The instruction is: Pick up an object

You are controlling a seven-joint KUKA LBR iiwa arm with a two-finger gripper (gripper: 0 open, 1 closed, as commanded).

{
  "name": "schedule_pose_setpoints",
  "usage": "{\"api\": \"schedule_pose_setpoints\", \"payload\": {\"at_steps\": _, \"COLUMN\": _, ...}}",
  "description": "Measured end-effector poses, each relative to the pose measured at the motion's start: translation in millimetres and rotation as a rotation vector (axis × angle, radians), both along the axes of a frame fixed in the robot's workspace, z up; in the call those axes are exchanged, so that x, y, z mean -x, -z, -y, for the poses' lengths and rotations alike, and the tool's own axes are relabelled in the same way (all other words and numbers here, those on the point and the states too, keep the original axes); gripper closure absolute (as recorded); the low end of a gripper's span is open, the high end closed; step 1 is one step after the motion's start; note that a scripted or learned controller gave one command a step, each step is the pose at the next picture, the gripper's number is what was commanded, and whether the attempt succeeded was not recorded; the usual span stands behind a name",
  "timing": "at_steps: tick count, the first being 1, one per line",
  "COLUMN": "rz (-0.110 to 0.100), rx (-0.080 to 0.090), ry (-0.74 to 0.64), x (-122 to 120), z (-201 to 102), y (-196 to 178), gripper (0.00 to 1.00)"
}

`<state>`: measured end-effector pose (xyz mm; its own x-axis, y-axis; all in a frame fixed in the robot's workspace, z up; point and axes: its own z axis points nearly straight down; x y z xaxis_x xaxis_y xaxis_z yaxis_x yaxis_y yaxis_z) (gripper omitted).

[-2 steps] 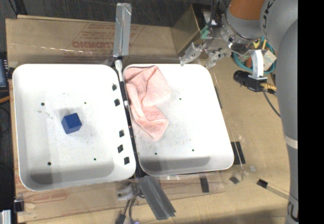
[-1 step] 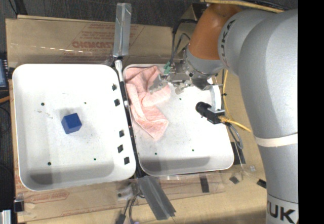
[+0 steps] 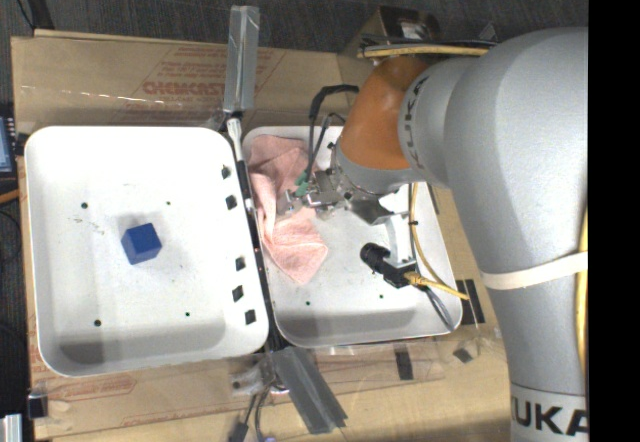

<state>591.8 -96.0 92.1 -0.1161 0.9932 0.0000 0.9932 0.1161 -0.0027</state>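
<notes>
Down in the right-hand bin [image 3: 350,325] the gripper [image 3: 312,192] sits low over the pink cloth [image 3: 290,220], at the cloth's right edge near the middle of its length. From this slanted view its metal parts are crowded against the fabric, and whether it is clenched, released or grasping the cloth cannot be told. Just above it comes the orange band [image 3: 375,125] of the wrist, and behind that the broad grey arm [image 3: 510,170] reaches in from the right, covering the right side of this bin.

The cloth is crumpled and lies along the left wall of the right bin, running from the far left corner down toward the middle, with a wider fold at its near end. A black cable [image 3: 325,110] loops up beside the wrist, and a black fitting with a yellow lead [image 3: 385,263] hangs over the bin floor to the right of the cloth, nearer the front.

The left bin [image 3: 60,330] holds a small blue cube [image 3: 141,242], left of its centre and well apart from the arm. Between the two bins runs a dark strip with clips [image 3: 243,230]. Both bins rest on brown cardboard [image 3: 110,75], with dark carpet beyond the far edge
</notes>
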Motion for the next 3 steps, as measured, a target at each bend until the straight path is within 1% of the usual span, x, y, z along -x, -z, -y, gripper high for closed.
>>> {"api": "schedule_pose_setpoints", "payload": {"at_steps": 1, "rz": 0.004, "rx": 0.001, "ry": -0.120, "x": -15.5, "z": 0.8, "y": -1.3, "gripper": 0.00}}
{"api": "schedule_pose_setpoints", "payload": {"at_steps": 2, "rz": -0.001, "rx": -0.002, "ry": -0.081, "x": 68.6, "z": 22.7, "y": 0.6, "gripper": 0.00}}
{"api": "schedule_pose_setpoints", "payload": {"at_steps": 3, "rz": -0.001, "rx": -0.001, "ry": -0.087, "x": 68.0, "z": 22.9, "y": -9.2, "gripper": 1.00}}
